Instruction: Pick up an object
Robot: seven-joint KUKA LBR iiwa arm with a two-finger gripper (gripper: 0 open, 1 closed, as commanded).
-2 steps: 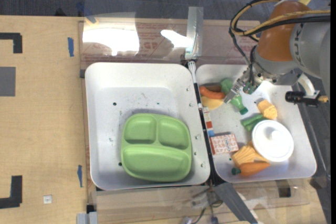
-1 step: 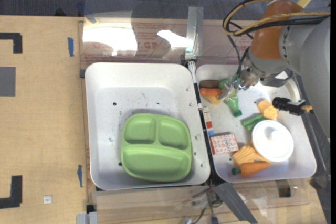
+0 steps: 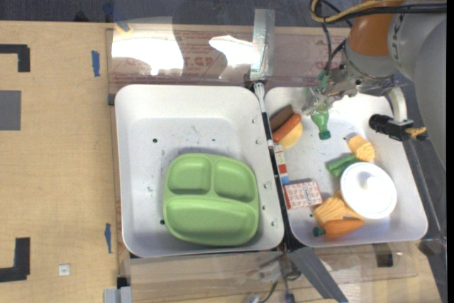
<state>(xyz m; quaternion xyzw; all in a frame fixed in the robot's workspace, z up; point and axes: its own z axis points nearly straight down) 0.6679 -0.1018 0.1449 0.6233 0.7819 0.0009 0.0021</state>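
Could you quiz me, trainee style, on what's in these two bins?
1. True or false: the green tray lies in the left bin.
2. Which bin is the gripper above? A) left B) right
3. Fill in: the white bowl sits in the ____ bin.

Key: 1 true. 2 B, above the right bin, beside a green bottle. 3 right.

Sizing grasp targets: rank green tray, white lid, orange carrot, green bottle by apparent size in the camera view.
1. Green tray, by far the largest.
2. White lid.
3. Orange carrot, partly tucked under the lid.
4. Green bottle, smallest; close to the carrot, so that order is unsure.
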